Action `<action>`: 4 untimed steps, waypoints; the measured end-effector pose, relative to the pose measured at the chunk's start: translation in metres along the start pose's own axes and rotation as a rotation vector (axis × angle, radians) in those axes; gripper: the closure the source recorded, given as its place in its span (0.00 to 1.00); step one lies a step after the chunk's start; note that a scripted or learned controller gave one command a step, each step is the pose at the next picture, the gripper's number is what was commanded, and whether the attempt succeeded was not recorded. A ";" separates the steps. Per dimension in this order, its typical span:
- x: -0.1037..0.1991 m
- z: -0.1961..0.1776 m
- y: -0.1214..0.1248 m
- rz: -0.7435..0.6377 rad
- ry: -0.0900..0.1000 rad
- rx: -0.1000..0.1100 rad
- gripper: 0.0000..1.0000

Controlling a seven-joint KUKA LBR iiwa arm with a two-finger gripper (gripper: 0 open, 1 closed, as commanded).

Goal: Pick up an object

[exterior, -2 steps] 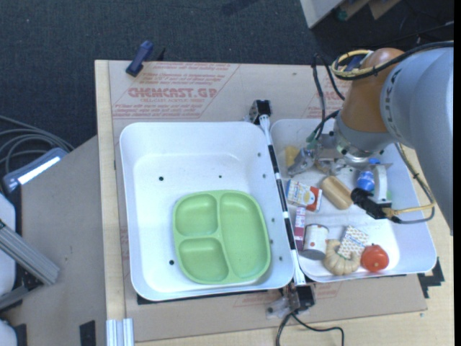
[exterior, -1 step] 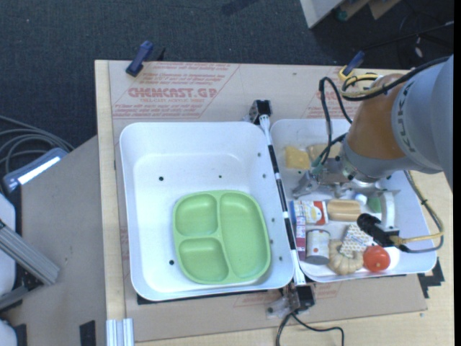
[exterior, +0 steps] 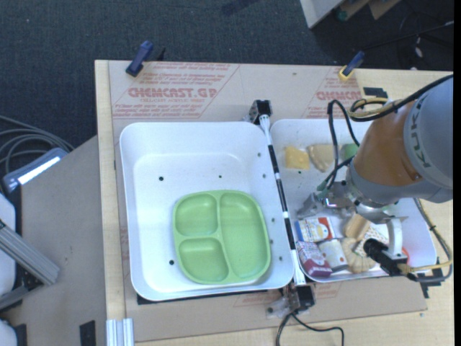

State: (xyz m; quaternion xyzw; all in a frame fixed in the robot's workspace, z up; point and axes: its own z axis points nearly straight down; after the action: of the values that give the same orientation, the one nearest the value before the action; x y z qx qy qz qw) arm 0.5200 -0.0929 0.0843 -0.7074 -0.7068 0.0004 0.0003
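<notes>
1. As the arm point(exterior: 403, 150) reached in from the desk's right edge, it hung low over the right bin point(exterior: 288, 132), its orange band and grey wrist covering much of that bin's middle and far-right part.
2. The gripper point(exterior: 338, 197) sat down among the clutter near the bin's centre; whether it was open or shut could not be made out, since the wrist body hid that end.
3. Nothing was visibly held, so in my judgement the pick was not yet made.
4. The likeliest targets lay right beside and toward the near edge: a red-and-white packet point(exterior: 315, 231) just toward the near-left of the gripper, more small packets point(exterior: 324, 256) heaped in the bin's near-left corner, and tan pieces point(exterior: 354, 227) just toward the near edge.
5. Further off, by the bin's far edge, lay a yellow piece point(exterior: 296, 158) and a pale lump point(exterior: 321, 156), with a green item point(exterior: 348, 151) partly tucked behind the arm.
6. The left bin point(exterior: 144, 150) carried a green divided plate point(exterior: 220, 235) toward its near edge, well apart from the gripper.
7. The heap's items overlapped, so their outlines and long axes were hard to separate.
</notes>
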 end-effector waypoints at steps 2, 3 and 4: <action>-0.101 -0.038 0.014 0.001 -0.001 0.000 0.00; -0.091 0.000 -0.023 -0.001 0.001 0.001 0.00; -0.091 -0.010 -0.023 0.000 0.000 -0.002 1.00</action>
State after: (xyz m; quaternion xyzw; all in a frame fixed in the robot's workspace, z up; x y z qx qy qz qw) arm 0.4973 -0.1838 0.0941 -0.7074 -0.7068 -0.0001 -0.0005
